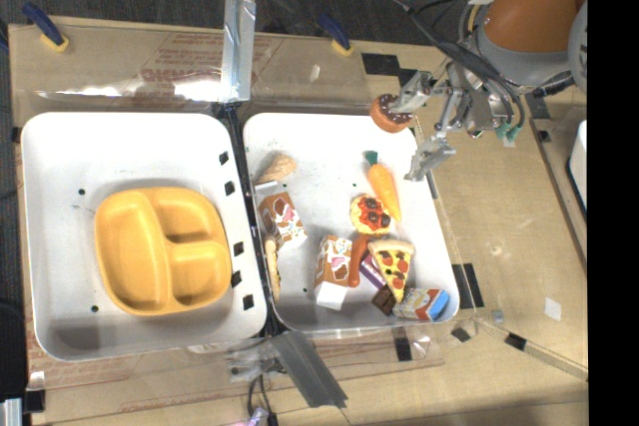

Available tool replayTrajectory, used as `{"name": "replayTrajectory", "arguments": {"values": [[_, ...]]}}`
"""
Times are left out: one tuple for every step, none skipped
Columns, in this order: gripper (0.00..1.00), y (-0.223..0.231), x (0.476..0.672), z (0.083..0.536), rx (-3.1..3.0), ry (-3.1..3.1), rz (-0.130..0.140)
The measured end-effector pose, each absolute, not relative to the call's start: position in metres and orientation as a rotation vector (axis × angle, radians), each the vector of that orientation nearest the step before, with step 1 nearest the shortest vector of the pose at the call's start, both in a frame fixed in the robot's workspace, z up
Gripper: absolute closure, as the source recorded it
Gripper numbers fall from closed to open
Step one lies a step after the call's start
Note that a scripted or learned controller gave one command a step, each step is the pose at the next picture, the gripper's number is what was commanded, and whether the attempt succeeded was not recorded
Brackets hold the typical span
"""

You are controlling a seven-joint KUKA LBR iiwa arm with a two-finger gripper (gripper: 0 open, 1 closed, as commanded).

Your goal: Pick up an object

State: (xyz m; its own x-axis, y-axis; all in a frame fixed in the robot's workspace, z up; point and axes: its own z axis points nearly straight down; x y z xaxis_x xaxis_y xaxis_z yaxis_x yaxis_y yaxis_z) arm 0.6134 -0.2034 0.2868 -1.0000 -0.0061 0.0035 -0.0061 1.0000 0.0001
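Poised above the upper right corner of the right-hand shallow white bin [300,130], the two-finger gripper [419,130] — fingers spread apart, gripping nothing. Just beside one fingertip, at the bin's rim, a small brown-and-pink toy doughnut [390,113]. Below in the bin, an orange toy carrot [383,189] — left bin holding a yellow divided plastic tray [162,246].

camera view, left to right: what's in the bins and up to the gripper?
Yellow tray → popsicle stick → milk carton → pizza slice → gripper, at the right bin's far right corner with a donut beside it.
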Motion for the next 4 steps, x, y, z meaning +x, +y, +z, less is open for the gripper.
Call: {"name": "replayTrajectory", "arguments": {"values": [[0.00, -0.194, 0.640, 0.115, 0.066, -3.131, -0.005], [0.00, -0.206, 0.609, 0.093, 0.087, -3.144, 0.001], [0.00, -0.162, 0.581, 0.089, 0.197, -3.133, -0.004], [0.00, -0.133, 0.527, 0.090, 0.191, -3.135, 0.001]]}}
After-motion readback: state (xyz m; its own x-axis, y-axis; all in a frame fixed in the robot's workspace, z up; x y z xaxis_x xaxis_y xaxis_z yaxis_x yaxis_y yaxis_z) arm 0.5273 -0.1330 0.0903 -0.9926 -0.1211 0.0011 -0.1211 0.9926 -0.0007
